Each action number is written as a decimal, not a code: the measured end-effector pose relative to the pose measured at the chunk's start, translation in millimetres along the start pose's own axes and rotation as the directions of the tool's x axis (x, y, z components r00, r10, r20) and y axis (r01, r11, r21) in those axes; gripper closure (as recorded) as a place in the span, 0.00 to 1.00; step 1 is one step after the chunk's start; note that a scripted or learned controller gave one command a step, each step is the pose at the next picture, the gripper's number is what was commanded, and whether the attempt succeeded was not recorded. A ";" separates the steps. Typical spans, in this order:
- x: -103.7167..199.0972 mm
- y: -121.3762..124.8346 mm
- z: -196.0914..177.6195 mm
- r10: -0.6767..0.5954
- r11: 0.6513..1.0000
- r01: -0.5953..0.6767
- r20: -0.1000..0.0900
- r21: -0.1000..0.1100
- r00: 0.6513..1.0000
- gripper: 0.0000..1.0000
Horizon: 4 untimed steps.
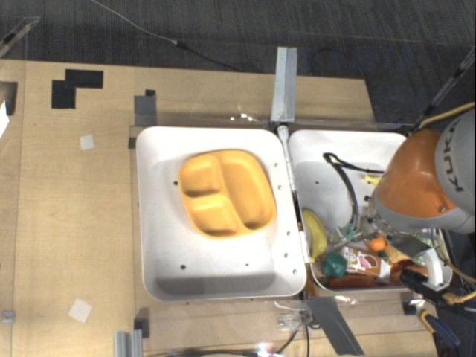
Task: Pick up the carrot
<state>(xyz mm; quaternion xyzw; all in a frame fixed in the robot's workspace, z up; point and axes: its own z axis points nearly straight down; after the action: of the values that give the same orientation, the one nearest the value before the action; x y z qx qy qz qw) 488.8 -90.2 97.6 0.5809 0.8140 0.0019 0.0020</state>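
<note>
Gripper (355,234) low in lower-right bin (327,151) beside carrot (378,245); finger state cannot be told, lift not yet done

Light wooden table (67,222) bearing two shallow white plastic bins side by side: the left bin (160,199) and the right bin (312,162), their inner walls just beside one another. Black rectangular marks (74,86) and small pale square tags (80,310) lie on the tabletop to the left of the bins. An upright grey metal bar (284,84) stands at the far edge, between the two bins.
</note>
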 end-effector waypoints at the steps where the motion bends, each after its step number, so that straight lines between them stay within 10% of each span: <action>1: -60.3 3.9 -164.8 -0.016 1.000 0.017 0.009 -0.009 1.000 1.00; 2: -58.6 3.4 -160.9 -0.018 1.000 0.018 0.004 -0.002 1.000 0.00; 3: -57.5 20.4 8.3 -0.134 0.991 0.134 0.008 -0.008 0.991 0.00; 4: -56.9 24.0 -4.1 -0.137 0.990 0.137 0.010 -0.014 0.991 1.00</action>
<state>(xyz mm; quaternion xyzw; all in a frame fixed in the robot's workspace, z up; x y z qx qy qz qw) 530.0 -136.2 101.8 0.5236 0.8519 0.0051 0.0103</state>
